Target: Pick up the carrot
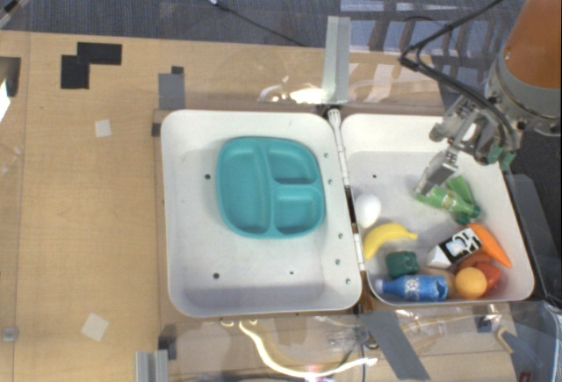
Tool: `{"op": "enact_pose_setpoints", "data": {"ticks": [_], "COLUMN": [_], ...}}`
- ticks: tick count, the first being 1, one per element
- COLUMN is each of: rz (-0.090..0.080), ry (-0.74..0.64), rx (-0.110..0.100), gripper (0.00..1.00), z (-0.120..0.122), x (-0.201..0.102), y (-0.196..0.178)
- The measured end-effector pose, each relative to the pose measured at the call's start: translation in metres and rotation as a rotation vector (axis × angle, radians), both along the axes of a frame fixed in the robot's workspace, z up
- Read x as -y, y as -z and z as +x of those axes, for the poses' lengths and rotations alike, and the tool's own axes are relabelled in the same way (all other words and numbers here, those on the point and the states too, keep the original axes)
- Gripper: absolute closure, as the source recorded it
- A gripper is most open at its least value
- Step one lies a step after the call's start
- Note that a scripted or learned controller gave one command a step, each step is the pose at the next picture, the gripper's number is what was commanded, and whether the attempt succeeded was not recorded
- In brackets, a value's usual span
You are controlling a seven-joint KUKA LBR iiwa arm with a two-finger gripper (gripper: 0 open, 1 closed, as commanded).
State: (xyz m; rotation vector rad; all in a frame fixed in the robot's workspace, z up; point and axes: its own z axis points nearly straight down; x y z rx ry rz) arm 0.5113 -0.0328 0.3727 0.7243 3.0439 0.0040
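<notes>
While the grey arm reaches in, here is how things stand.
Pincer: the grey two-finger pincer [436, 181] hangs low in the right white plastic bin [386, 136], tilted, its tips at a green leafy toy [453, 196].
Pincer grip: I cannot tell how wide it is; nothing shows between the tips.
Carrot: the long orange toy carrot [491, 245] lies below and right of the pincer, near, not touching it.
Why: the toys sit piled in that bin's low corner, so the carrot is crowded by a black-and-white block [460, 245] and an orange ball [471, 282].
Next: my guess is the pincer must shift toward the carrot.
</notes>
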Motion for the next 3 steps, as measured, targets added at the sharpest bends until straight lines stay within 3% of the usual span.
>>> {"op": "enact_pose_setpoints", "data": {"ticks": [1,2,3], "rz": [0.002,0.002,0.005], "ry": [0.124,0.213,0.496], "rx": [-0.006,-0.016,-0.006], "gripper": [0.00,0.00,0.00], "z": [-0.023,-0.025,0.011], "x": [-0.026,-0.061,-0.003], "y": [0.060,0.158,0.172]}}
